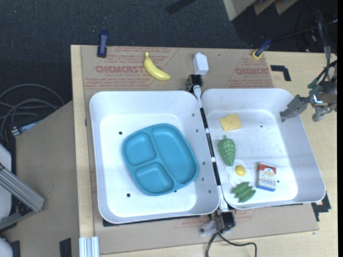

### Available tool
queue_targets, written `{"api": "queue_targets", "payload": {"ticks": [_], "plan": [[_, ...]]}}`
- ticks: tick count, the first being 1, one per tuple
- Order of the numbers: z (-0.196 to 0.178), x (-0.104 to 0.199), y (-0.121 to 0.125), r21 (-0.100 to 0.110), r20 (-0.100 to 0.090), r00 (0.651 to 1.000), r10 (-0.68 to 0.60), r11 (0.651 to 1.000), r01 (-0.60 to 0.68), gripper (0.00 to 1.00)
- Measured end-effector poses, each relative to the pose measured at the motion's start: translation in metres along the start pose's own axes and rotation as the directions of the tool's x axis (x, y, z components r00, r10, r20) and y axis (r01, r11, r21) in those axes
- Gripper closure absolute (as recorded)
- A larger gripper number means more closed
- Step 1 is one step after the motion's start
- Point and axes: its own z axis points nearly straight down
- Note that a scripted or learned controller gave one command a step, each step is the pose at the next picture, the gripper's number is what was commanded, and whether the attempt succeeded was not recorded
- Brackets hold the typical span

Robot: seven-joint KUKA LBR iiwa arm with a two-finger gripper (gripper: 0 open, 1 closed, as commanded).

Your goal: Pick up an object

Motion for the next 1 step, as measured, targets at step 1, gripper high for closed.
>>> {"api": "queue_targets", "payload": {"ticks": [1], "plan": [[0.1161,0.0361,0.0714,0.003,-0.002,1.000,-0.001,1.000,0.001,0.00]]}}
